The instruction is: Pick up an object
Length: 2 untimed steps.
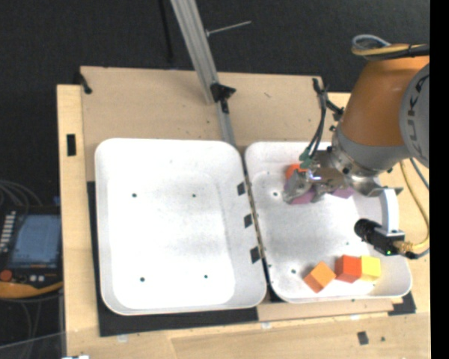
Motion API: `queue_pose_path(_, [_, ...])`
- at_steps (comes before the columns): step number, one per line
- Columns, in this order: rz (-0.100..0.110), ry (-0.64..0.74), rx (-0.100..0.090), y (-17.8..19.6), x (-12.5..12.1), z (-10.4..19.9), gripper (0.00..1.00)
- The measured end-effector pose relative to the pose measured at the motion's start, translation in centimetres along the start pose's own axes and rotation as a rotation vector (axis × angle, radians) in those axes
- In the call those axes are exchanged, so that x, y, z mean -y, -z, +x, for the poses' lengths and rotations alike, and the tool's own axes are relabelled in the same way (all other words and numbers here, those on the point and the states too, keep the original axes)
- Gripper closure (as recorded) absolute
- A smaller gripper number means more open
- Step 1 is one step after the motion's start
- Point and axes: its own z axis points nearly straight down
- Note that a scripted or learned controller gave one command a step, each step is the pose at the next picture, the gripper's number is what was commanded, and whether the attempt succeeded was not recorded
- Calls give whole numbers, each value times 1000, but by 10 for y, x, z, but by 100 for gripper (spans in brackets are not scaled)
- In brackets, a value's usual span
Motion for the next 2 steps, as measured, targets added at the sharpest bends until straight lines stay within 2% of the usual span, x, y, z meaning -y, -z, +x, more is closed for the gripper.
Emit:
queue_pose_path(1, [0,0,0,-10,-15,58,100])
queue_pose_path(2, [3,1,0,-18,-14,120,100])
